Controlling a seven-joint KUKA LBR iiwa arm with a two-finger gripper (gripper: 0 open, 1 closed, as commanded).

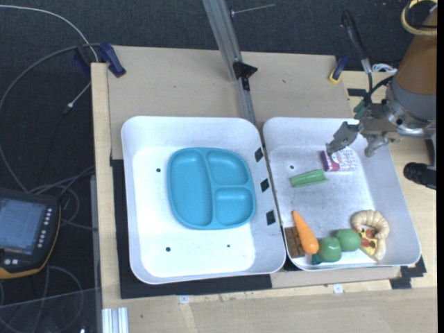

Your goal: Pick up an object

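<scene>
Hovering over the right bin [406,207], the hand [357,141] has its fingers spread apart, gripping nothing, just above a small purple-and-white packet [339,161] beside a green stick [307,178].

Blue tray [210,198], white bins [139,186], green stick [307,178], orange carrot [305,232], purple-white packet [339,160].

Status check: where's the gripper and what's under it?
Gripper open, over right bin, holding nothing. Purple packet just below the jaws. Green pod beside it; carrot and other toys in near corner.
</scene>
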